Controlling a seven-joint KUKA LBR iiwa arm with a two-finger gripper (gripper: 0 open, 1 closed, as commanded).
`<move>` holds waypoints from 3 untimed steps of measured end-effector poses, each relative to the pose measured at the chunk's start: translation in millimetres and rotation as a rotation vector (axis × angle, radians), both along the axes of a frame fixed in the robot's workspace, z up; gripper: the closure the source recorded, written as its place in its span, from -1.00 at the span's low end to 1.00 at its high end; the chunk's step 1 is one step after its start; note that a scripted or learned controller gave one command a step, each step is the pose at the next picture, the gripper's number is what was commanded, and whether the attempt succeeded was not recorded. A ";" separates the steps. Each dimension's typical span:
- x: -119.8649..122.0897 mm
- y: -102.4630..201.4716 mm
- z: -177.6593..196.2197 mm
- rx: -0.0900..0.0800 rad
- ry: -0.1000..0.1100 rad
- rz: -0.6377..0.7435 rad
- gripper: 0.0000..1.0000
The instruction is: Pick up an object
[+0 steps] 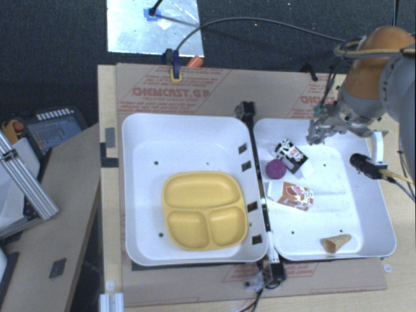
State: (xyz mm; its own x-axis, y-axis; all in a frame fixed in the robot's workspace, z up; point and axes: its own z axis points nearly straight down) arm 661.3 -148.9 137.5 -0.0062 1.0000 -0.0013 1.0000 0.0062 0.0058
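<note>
Gripper (316,134): hangs over the far edge of the right bin (364,200), tip pointing down; whether it is spread or pressed together I cannot tell at this size, and nothing shows pinched in it.
Arm (374,77): grey, with the orange band at the top, reaching in from the right.
Nearest target: a small black-and-white carton (290,155), lying tilted just beside and below the gripper tip.
Other candidates: a purple ball (276,169) touching or nearly touching the carton; a flat printed packet (297,195) toward the bin's middle; a tan cone-shaped piece (336,243) near the front edge, well apart from the rest.
Left bin (146,148): holds a yellow divided tray (204,210); not needed for this step.
Doing it well: the carton looks the shortest reach. Line up across its narrow sides, descend straight, and avoid nudging the ball.
Risk: a round ball may roll away; the flat packet offers little to pinch.
</note>
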 end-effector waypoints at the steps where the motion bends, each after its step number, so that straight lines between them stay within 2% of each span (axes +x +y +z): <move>1: 0.6 -4.8 45.2 0.000 -0.001 -0.003 1.00; 3: 4.6 3.5 138.1 0.000 0.000 0.000 1.00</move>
